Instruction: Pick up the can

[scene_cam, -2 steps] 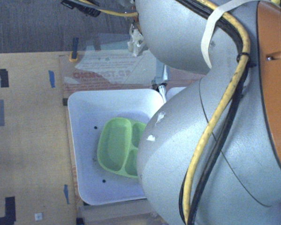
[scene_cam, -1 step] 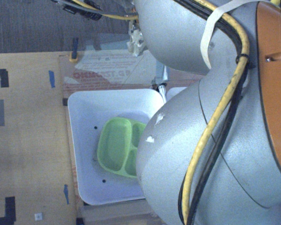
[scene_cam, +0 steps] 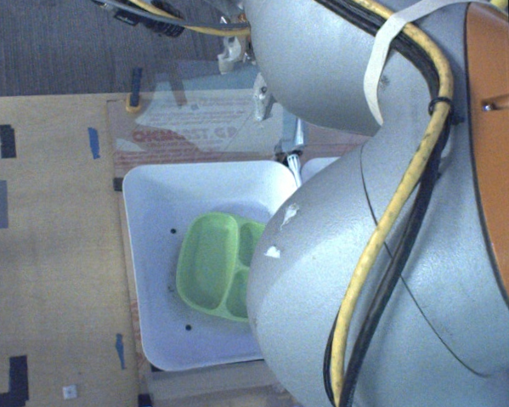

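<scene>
My own grey arm point(scene_cam: 384, 234), with its yellow cable and the orange band at the right edge, covers most of the right half of the view and hangs over the bins. The gripper sits somewhere under that bulk; I cannot tell its state.

Light wooden desk point(scene_cam: 54, 277): bare plywood on the left, with black corner marks and small strips of blue tape. A sheet of clear plastic with red print lies along the far side. Dark floor beyond the far edge, with cables and rig hardware near the top.

Shallow white plastic bin point(scene_cam: 152, 204): the left one, in view apart from its right side, which my arm hides. A sliver of the second white bin's rim point(scene_cam: 320, 163) shows just right of it, past the divider.

Lime-green plastic divided tray point(scene_cam: 208, 265): lies flat near the middle of the left bin, two compartments visible, its right end hidden under my arm.

Can: I cannot place it. If it lies in either bin, it is beneath my arm.

Progress, as a judgement: nothing shows the can lifted or gripped. I count the pick as not yet confirmed; grasp and lift remain open.
</scene>
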### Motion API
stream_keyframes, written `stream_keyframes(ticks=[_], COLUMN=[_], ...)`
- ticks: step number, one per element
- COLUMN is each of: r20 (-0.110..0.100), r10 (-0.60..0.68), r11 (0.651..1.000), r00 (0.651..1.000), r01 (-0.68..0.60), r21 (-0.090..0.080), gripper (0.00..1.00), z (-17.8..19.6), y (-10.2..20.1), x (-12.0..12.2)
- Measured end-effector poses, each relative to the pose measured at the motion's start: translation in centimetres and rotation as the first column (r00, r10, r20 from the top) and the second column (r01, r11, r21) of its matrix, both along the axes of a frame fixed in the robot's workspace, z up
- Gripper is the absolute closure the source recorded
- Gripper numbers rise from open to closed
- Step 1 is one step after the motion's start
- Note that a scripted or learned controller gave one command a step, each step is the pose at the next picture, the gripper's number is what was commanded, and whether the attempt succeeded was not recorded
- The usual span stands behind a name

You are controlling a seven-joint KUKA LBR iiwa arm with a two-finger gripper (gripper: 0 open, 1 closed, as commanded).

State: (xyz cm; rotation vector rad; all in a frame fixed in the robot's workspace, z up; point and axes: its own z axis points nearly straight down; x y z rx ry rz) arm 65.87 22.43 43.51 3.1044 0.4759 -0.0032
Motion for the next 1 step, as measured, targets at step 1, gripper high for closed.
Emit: stream_keyframes(ticks=[1], r20=[-0.004], r10=[-0.02], r11=[1.0], r00=[1.0], r01=[0.02], r21=[0.001], gripper=[0.0], z=[-13.81], y=[-11.78], x=[-2.32])
